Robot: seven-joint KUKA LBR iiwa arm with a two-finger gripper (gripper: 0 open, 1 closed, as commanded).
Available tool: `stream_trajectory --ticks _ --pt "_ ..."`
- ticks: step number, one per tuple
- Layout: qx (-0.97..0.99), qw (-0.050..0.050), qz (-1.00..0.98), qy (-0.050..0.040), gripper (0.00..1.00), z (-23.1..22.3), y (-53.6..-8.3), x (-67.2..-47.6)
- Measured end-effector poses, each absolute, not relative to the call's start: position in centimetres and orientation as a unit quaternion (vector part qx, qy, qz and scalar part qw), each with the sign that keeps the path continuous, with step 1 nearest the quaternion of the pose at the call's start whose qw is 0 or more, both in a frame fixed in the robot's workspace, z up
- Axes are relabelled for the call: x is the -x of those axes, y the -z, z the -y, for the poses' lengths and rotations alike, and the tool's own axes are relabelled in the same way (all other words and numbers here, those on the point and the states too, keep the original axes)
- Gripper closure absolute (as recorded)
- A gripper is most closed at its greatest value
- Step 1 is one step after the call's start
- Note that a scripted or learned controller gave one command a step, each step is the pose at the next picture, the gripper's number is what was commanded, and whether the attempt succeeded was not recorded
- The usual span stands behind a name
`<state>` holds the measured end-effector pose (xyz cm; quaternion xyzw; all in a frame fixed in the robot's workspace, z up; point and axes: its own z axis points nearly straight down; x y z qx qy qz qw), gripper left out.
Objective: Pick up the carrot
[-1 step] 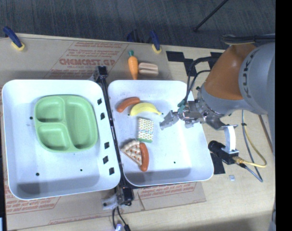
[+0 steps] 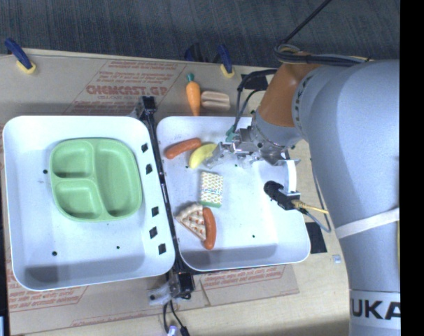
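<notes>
The claw (image 2: 224,149) is hanging low over the right shallow white bin (image 2: 285,247), near its far edge; whether it is apart or together cannot be told. Just beside it, a yellow banana-shaped toy (image 2: 200,155) is lying against an orange-red sausage (image 2: 182,148). Nearer the camera, a pale checkered wafer block (image 2: 211,188), a pizza slice (image 2: 193,220) and a second red sausage (image 2: 209,228) are resting. The small orange carrot with a green top (image 2: 192,96) is lying outside the bin on the worktop (image 2: 114,82), beyond the claw, beside a tan bread roll (image 2: 215,101). A light green divided plate (image 2: 96,178) is sitting in the left white bin (image 2: 23,208).
</notes>
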<state>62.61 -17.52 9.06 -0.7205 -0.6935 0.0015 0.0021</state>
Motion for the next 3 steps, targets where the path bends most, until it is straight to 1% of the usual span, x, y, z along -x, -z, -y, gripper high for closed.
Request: stream_trajectory --ticks 1,2,3 --pt "0.788 0.003 0.615 -0.0019 0.0 15.6 -9.1 -61.9" --pt "0.82 0.007 0.573 -0.0102 0.0 9.6 -8.9 -65.2" --pt "0.831 0.002 0.556 -0.0007 0.0 1.7 -19.2 -65.6"
